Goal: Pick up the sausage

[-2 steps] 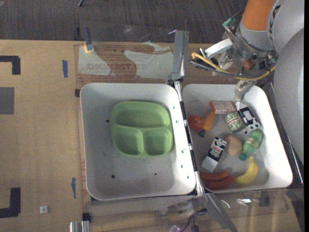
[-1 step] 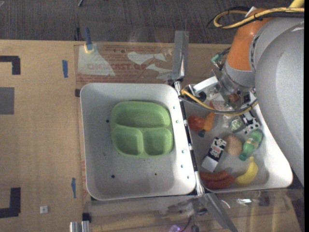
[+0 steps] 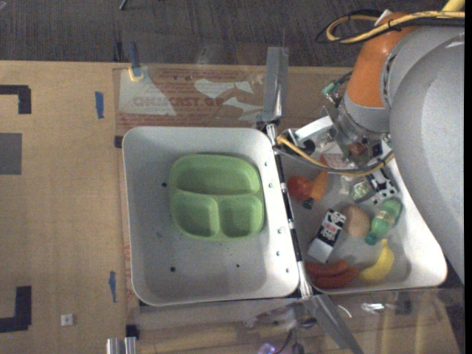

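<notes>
The sausage (image 3: 331, 273) lies in the right bin (image 3: 431, 268), down at about 6 o'clock of that bin, tight against the bottom rim near the divider. It is a glossy, reddish-brown piece, long and gently curved, with rounded ends. At its 3 o'clock, touching or nearly touching it, curls a smooth yellow banana (image 3: 378, 265).

The grey arm (image 3: 428, 124) — broad, matte and rounded — covers the right side of that bin, its orange band (image 3: 369, 72) at 12 o'clock above the wrist. The gripper (image 3: 355, 157) hangs over the upper part of the right bin amid looping yellow and black cables (image 3: 346, 169); whether it is spread or pressed together cannot be told, as the wrist hides it. It is well apart from the sausage.

Between them lie a small black-and-white carton (image 3: 330, 234), boxy and tilted, a round beige potato-like lump (image 3: 357, 220) just at its 3 o'clock, a green bottle (image 3: 383, 220), and at 9 o'clock of the bin a red, rounded item (image 3: 300, 187) beside an orange carrot-like stick (image 3: 318, 184).

The left bin (image 3: 144, 257) — shallow white plastic with rounded corners — holds a pale green divided plate (image 3: 216, 196) with three compartments. Both bins rest on a tan bench (image 3: 59, 220) marked with blue tape bits.
</notes>
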Tool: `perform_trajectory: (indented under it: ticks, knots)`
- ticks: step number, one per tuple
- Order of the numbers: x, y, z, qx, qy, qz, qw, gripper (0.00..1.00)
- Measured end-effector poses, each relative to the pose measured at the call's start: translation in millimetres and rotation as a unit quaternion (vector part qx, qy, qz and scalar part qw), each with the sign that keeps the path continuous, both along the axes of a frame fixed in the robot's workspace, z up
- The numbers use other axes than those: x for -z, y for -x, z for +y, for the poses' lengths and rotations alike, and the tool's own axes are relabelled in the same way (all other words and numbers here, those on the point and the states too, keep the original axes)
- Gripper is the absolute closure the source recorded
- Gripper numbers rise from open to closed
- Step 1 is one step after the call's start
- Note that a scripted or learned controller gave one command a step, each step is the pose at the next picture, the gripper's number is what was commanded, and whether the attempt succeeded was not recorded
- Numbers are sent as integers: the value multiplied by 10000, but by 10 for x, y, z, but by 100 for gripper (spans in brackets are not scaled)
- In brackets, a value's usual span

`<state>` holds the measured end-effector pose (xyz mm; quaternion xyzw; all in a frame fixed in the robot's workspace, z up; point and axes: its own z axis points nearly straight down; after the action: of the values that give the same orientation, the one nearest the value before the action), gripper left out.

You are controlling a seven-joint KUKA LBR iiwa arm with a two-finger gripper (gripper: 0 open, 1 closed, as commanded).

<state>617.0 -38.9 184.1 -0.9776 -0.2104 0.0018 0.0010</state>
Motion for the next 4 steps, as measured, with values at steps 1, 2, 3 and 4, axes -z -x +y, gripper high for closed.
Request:
perform_trajectory:
  ticks: [1, 2, 3, 4]
  knots:
    - [3, 546, -70, -122, -4, 4, 9999, 0]
    - [5, 987, -96, -46, -5, 4, 10000, 0]
    - [6, 1202, 47, -143, -4, 6, 9999, 0]
    - [6, 1386, 19, -75, -6, 8, 10000, 0]
